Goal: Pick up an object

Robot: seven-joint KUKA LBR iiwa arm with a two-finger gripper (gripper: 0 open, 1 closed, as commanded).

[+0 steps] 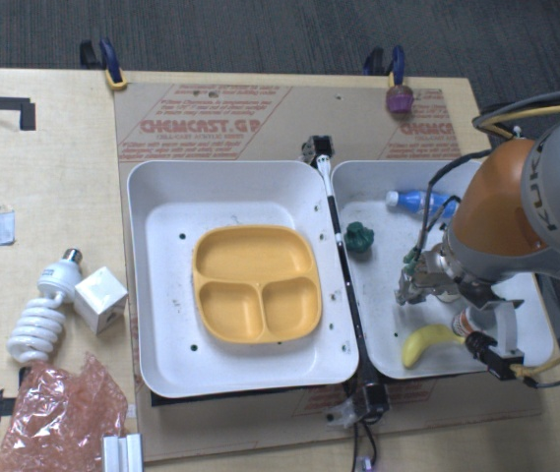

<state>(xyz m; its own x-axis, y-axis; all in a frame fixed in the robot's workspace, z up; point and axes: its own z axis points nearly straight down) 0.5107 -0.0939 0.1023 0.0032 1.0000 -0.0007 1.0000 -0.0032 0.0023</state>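
In the right bin (pixel 383 352) lie a yellow banana (pixel 427 343) near the front, a small dark green object (pixel 359 238) at the left wall, and a blue and white bottle (pixel 414 201) at the back. My gripper (pixel 415 285) hangs low over the right bin's middle, above and just behind the banana. The arm's orange band (pixel 491 205) and grey wrist hide the bin's right part. An orange-and-white item (pixel 466 320) peeks out beside the banana under the wrist.
The left bin (pixel 161 352) holds a yellow three-compartment tray (pixel 257 283). Left of the bins on the bench lie a spiral light bulb (pixel 43 318), a white cube (pixel 100 298) and crumpled pink plastic wrap (pixel 58 416). A purple item (pixel 400 98) sits by the back clamp.
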